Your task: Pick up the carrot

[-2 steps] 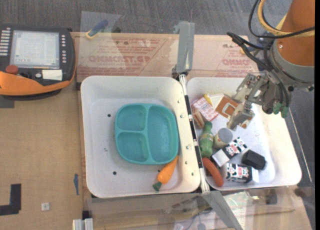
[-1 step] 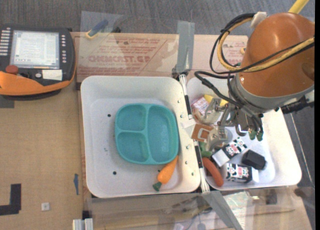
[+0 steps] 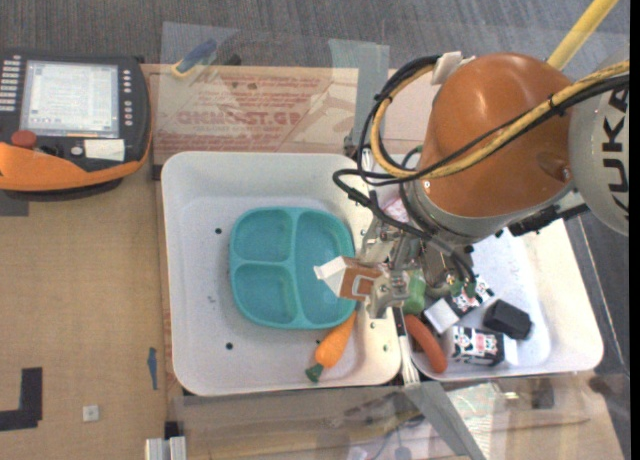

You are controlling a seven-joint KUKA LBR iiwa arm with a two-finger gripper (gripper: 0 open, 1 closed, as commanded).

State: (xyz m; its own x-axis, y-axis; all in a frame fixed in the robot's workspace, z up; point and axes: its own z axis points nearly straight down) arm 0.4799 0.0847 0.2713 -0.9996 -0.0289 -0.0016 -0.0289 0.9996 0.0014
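The arm (image 3: pixel 500 138) is reaching in from the right and bending steeply downward, so that its orange band is facing the camera as a large dome over the divide between the two bins. Black and yellow cables are looping around its left side and trailing off to the upper right. Below the dome, the wrist is pointing down toward the near side of the bench, and the gripper (image 3: pixel 392 288) is hanging over the inner edge of the left bin (image 3: pixel 190 278), just beside the right rim of the teal divided plate (image 3: pixel 285 266). The tool is a tangle of metal and wiring from this angle, and I cannot tell how it is set. It is perhaps hovering just above the bin floor rather than touching it, though the slanted view is making height hard to judge.

The carrot (image 3: pixel 334 345) is lying in the left bin near its front right corner, tilted with its green end toward the front wall and its orange body angling up toward the plate's lower right edge. It is sitting just below and left of the gripper, apart from it.

In the right bin (image 3: pixel 575 338), a red sausage-shaped item (image 3: pixel 428 345) and a black block (image 3: pixel 508 320) are lying near the front.
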